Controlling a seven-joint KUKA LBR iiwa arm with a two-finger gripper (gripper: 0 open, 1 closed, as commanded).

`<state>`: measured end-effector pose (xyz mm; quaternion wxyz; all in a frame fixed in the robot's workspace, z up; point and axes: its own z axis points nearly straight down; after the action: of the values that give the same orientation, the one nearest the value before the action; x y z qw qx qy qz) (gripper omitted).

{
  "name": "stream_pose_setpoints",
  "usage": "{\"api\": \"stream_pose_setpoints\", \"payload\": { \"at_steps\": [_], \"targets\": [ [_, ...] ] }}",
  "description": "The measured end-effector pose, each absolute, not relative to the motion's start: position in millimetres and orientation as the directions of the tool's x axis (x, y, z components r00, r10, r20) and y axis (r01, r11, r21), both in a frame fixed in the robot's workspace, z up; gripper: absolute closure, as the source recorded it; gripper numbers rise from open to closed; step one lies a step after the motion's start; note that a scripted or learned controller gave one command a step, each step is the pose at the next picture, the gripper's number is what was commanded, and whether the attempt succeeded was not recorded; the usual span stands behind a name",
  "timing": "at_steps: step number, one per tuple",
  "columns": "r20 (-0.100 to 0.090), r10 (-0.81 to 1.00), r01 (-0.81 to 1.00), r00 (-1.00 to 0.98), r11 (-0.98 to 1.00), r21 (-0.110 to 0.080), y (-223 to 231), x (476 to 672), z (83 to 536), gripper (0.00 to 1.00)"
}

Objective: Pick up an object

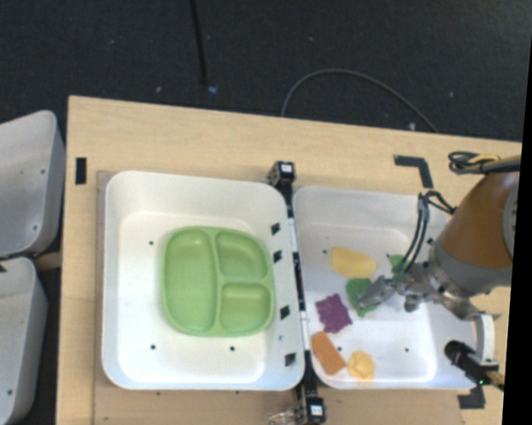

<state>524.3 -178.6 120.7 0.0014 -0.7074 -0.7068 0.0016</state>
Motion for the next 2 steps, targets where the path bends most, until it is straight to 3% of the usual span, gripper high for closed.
{"api": "stream_pose_setpoints", "payload": {
  "at_steps": [1, 2],
  "targets": [
    [0.0, 1.0, 1.0, 0.003, -0.003, -0.003, -179.7, 523.9, 98.9, 0.0],
    [0.0, 1.0, 1.0, 0.008, -0.008, 0.0, -180.6, 524.9, 110.2, 1.0]
  ]
}}
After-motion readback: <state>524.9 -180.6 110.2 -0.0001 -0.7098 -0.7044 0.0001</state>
